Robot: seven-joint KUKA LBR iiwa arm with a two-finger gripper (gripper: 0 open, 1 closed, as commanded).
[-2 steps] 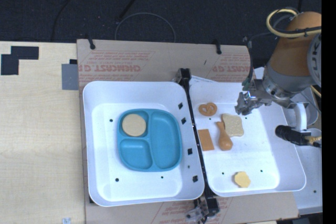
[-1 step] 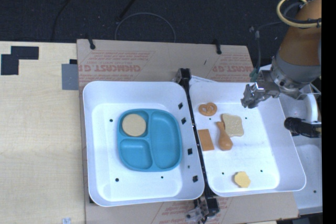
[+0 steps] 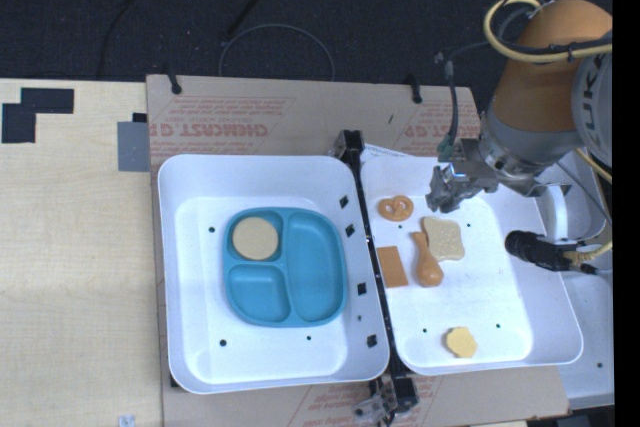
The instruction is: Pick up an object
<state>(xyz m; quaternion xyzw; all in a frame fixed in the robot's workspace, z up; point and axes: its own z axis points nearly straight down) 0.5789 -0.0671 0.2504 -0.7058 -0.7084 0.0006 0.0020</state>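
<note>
Toy bread slice (image 3: 444,239) lying flat in right white bin (image 3: 540,335), just below claw (image 3: 443,193); claw opening impossible to tell; probably light, stiff plastic, best pinched across its edges

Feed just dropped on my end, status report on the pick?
Gripper above right bin, near bread slice. Nothing held that I can see. Pretzel and drumstick close beside the bread.

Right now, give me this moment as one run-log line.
gripper: above right bin, nothing seen held | nearest: bread slice, pretzel | left bin: blue tray with cookie
</note>
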